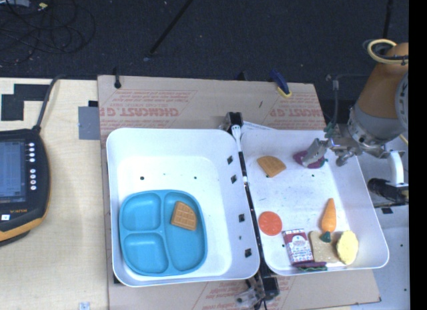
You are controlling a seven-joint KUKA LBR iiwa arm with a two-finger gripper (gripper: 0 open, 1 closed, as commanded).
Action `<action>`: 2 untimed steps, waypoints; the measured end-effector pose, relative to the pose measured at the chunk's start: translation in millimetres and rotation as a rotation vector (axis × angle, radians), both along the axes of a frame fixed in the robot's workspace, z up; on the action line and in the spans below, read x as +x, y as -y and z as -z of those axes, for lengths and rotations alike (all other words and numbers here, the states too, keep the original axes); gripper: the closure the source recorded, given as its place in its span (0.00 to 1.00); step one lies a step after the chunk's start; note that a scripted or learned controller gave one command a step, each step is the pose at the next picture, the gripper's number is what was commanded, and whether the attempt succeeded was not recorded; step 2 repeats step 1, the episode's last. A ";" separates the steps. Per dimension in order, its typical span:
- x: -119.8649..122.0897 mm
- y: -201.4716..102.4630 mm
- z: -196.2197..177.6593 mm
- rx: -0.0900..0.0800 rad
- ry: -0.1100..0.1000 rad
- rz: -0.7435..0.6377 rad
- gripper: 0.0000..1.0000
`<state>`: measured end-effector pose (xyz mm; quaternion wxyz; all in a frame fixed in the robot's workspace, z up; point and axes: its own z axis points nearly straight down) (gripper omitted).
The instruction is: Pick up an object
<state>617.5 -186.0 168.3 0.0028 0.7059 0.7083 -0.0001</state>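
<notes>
My gripper (331, 154) hangs over the far right corner of the right bin (373, 235). Its two fingers are spread and it is open. A small purple object (309, 159) lies on the bin floor against the tip of the left finger (319, 147), not between the two. Elsewhere in this bin are a tan wedge (271, 165), a red disc (270, 223), an orange carrot (328, 215), a red packet (298, 247), a tan cracker (322, 250) and a yellow lemon (347, 247).
The left bin (133, 155) holds a blue divided plate (143, 235) with a waffle piece (183, 216) in its upper right section. A tablet-like pendant (17, 175) lies on the bench at far left. The bins' shared wall (241, 189) runs down the middle.
</notes>
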 end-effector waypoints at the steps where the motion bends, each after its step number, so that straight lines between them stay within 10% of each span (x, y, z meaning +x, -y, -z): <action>1: -48.5 28.7 51.4 0.006 -0.016 0.006 0.00; 2: -48.5 28.7 51.4 0.006 -0.016 0.006 0.00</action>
